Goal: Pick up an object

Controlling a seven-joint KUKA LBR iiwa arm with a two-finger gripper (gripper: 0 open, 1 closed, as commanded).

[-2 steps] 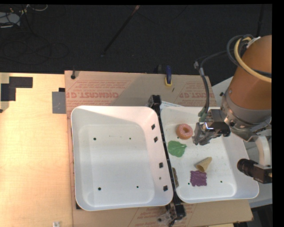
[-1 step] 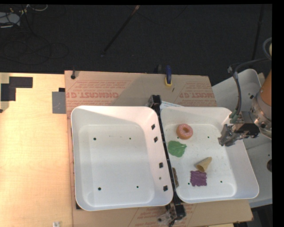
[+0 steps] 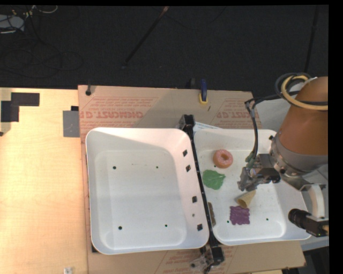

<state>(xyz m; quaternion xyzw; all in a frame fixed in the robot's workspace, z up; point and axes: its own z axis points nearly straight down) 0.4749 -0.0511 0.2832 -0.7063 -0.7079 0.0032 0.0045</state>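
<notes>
The setting is a robotics laboratory or test cell. Two shallow white bins [image 3: 140,243] sit on cardboard sheeting [image 3: 134,109] laid over a pale wooden bench [image 3: 37,187]. Left of the bins, black and grey marker patches are fixed to the bench. Behind the bins, loose cables [image 3: 21,16] cross a dark floor.

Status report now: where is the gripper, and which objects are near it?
Gripper low in right white bin, above tan cone-shaped piece. Nothing seen between fingers. Pink ring, green lump, purple piece lie close by.
</notes>
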